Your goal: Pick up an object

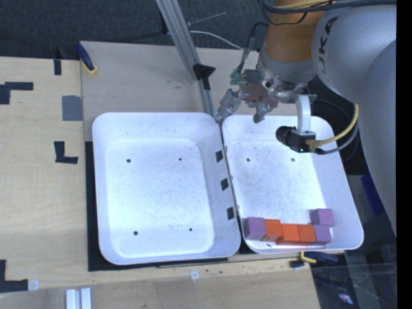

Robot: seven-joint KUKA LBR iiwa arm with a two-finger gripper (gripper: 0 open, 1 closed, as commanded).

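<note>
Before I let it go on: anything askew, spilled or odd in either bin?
Nothing spilled or damaged. The blocks, purple and orange, are all bunched along the near edge of the right bin, none in the left bin. The gripper is empty, up at the far rim, well away from them.

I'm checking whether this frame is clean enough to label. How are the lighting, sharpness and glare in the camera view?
Camera view: lighting is even and soft, with faint shadows inside the white bins; the blocks along the right bin's near edge look sharp enough to separate by colour; the gripper is a little blurred and cluttered; the grey arm shows mild sheen, no harsh glare.
</note>
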